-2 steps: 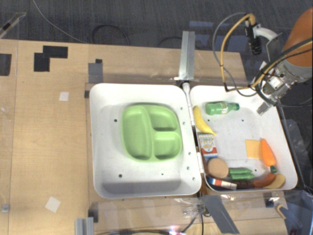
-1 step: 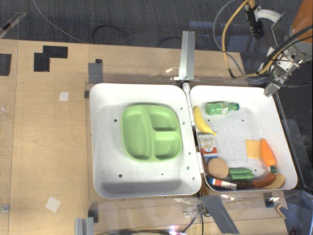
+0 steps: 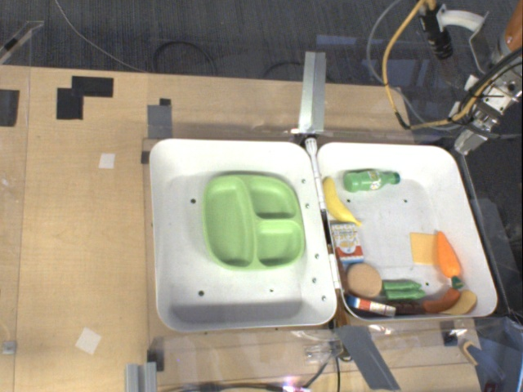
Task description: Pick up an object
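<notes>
The claw [image 3: 472,137] sits just outside the right bin's [image 3: 425,155] far right corner; I cannot tell its state. The carrot [image 3: 446,256] lies inside that bin by its right wall, well apart from the claw, long axis running near-to-far, green stem nearest.

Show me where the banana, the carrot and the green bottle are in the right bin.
banana [image 3: 336,203], camera view, middle of its yellow curve by the divider.
carrot [image 3: 447,254], camera view, middle of the orange body.
green bottle [image 3: 366,180], camera view, its body, lying on its side.
</notes>
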